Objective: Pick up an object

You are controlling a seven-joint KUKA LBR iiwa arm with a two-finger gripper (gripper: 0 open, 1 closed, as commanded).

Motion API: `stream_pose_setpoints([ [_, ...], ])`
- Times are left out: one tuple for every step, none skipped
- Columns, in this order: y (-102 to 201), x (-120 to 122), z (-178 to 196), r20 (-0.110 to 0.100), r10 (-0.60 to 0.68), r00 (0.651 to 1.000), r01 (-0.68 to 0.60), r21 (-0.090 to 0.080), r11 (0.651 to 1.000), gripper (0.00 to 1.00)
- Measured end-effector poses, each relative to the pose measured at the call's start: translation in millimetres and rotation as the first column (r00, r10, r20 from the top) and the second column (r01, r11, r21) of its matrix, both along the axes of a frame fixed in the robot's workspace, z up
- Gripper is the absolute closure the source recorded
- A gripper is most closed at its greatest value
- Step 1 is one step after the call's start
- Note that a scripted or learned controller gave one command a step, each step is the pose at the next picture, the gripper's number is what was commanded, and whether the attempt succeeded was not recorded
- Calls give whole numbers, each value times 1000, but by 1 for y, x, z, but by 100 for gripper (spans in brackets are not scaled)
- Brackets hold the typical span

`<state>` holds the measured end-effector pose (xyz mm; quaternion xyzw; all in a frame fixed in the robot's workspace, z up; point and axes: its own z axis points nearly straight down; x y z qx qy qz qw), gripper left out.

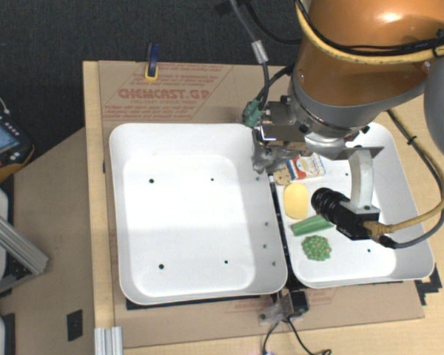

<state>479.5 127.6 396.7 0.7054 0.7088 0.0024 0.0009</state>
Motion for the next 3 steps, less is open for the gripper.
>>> stream_pose_setpoints([
  [-50,-1,-48,-12,-10,1000,10,-4,1000,100],
  [-11,0,13,3,0,1000,0,1,1000,100],
  [7,-1,-17,-10,-3,1000,3,-3,1000,100],
])
